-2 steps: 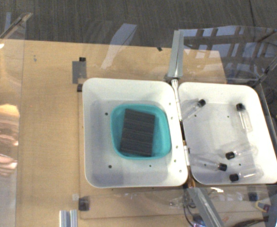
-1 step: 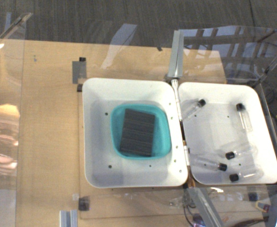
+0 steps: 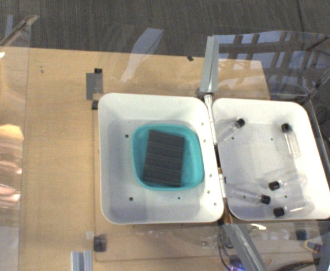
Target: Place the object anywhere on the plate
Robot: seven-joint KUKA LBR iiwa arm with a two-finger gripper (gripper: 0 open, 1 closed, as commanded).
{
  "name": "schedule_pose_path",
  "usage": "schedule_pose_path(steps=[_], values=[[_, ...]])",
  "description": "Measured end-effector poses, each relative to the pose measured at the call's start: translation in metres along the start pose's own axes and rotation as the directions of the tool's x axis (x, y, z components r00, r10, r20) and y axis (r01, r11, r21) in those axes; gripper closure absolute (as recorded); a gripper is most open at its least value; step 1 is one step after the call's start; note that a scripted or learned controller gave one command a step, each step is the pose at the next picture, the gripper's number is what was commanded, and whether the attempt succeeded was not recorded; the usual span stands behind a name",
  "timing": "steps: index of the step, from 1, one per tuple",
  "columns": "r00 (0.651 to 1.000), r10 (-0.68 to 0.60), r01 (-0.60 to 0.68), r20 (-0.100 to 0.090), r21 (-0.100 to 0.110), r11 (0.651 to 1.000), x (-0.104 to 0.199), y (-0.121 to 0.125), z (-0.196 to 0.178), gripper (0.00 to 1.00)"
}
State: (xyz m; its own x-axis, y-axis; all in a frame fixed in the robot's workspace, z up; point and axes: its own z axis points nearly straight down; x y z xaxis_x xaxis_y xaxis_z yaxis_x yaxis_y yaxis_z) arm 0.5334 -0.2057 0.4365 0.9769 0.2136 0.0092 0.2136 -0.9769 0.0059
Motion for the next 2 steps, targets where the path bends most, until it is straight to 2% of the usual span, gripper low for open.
schedule_pose_path(steps=[1,2], values=[[1.0,0.01,-0.01,0.0,0.0,1.0,-0.0437,-0.0093,-0.0005,0.0],[1.0,0.012,-0.012,0.0,0.001,1.0,-0.0439,-0.0091,-0.0003,0.0]])
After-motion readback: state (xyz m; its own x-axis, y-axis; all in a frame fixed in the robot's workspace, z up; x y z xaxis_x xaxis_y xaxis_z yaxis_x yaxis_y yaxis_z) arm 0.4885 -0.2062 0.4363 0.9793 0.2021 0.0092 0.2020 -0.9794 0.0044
